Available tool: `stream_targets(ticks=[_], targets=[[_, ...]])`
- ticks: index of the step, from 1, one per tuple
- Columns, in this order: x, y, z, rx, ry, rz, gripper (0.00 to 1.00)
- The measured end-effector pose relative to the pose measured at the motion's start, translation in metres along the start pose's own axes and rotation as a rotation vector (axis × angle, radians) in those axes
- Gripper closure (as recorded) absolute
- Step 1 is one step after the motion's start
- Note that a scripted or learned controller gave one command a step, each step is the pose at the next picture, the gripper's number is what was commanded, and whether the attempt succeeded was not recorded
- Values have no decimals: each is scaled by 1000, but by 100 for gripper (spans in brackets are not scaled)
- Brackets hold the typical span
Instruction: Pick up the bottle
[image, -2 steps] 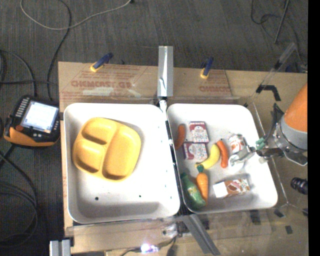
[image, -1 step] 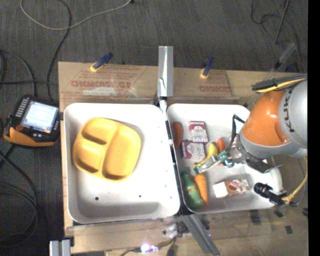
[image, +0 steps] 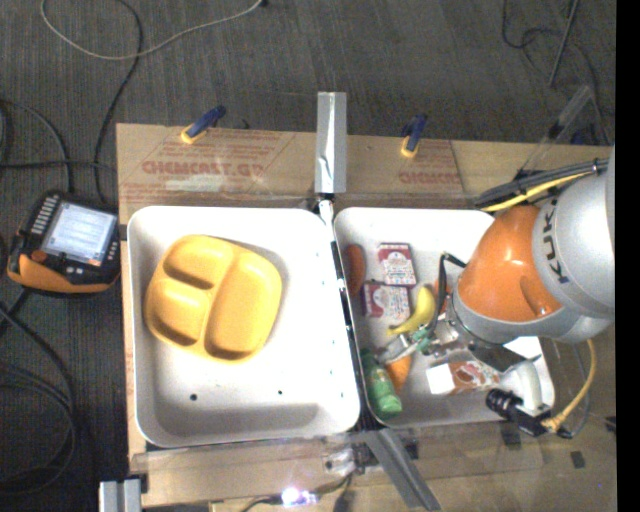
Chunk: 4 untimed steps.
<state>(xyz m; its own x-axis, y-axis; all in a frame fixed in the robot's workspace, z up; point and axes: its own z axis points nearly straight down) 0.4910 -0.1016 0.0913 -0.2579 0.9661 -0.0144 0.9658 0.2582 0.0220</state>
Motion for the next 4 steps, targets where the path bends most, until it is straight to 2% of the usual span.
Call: stream_targets(ticks=[1,2,3,4], targets=[[1,1,-9,2,4,0,100],[-90,-27,1,9,5,-58,100],[-88,-26,2,11,8,-60,0],[-13,-10,-44,22,18,-139,0]])
